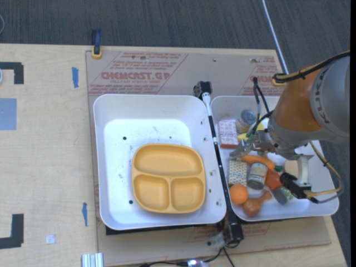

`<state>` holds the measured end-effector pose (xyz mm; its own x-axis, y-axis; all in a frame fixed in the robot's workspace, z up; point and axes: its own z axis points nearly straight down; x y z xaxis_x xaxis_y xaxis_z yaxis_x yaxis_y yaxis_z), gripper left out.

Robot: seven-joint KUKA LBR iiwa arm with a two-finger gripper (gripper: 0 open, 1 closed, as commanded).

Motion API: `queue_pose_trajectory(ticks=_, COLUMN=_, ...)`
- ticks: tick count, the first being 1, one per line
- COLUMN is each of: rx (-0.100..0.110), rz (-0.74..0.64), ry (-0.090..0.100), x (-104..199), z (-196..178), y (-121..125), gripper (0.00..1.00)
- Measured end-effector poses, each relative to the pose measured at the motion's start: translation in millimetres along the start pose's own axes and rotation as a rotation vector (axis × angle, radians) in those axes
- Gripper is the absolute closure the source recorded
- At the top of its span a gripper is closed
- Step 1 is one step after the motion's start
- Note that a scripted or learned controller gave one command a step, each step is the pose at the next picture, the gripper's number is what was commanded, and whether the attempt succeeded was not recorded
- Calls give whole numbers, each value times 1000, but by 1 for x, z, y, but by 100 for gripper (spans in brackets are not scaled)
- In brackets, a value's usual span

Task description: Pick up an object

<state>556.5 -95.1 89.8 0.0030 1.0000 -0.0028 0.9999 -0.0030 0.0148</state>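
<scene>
Your arm point(320, 102) reaches in from the right edge of the bench, its grey body leading into the orange band point(297, 107) above the wrist. The wrist points down and leftward over the right bin. The gripper point(248, 147) hangs low over that bin's middle, near its left wall. Black and yellow cables trail along the wrist. You cannot tell how the gripper stands.

I log in the right bin point(328, 207) a cluttered heap: orange ball point(238, 194), small can point(256, 175) upright, carrot-like piece point(258, 161), red-white packet point(227, 132), brown onion-like item point(253, 206).
</scene>
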Motion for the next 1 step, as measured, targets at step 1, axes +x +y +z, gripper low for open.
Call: queue_pose_trajectory(ticks=1, rx=0, rz=1, ry=0, x=0, z=-8, y=0, gripper=100)
